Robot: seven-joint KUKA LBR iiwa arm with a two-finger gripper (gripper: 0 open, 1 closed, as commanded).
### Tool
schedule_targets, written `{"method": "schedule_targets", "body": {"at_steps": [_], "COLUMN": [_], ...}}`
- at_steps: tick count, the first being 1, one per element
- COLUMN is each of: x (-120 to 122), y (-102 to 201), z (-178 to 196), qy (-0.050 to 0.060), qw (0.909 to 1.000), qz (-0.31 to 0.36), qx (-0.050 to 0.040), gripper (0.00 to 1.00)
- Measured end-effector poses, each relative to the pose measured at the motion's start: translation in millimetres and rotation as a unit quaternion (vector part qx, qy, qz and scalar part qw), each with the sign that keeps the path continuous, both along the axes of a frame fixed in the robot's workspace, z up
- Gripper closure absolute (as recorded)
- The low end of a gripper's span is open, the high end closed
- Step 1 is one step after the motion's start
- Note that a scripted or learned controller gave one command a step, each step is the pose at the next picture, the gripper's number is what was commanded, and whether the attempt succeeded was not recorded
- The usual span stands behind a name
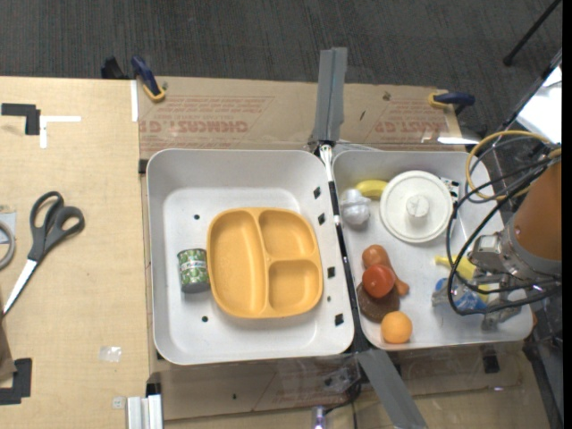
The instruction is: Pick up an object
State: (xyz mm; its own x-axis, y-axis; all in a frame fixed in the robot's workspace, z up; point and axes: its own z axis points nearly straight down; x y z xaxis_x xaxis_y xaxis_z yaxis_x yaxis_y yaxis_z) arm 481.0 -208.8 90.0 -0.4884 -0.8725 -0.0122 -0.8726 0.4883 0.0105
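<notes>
My gripper (485, 284) hangs low over the right edge of the right bin (429, 338), wrapped in cables, with the arm's orange band (543, 226) just above it. A blue object (458, 298) lies right beside it on the left, partly covered by the gripper body. A small yellow piece (451, 263) pokes out just above that. Further left in this bin lie an orange (396, 328), a red fruit (378, 281) on a brown piece (375, 306), a reddish-brown fruit (375, 256), a silver object (356, 209), a banana (372, 189) and a white round lid (416, 206).
The left bin (170, 239) holds a yellow divided plate (265, 262) and a green can (192, 269) beside it. Scissors (43, 231) lie on the bench at far left. Blue clamps (148, 77) hold cardboard behind the bins.
</notes>
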Motion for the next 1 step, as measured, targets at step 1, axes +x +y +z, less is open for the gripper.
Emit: {"method": "schedule_targets", "body": {"at_steps": [1], "x": [-0.2], "y": [0.6], "z": [-0.1], "qy": [-0.001], "qw": [0.9989], "qz": [0.046], "qx": [0.001], "gripper": [0.0]}}
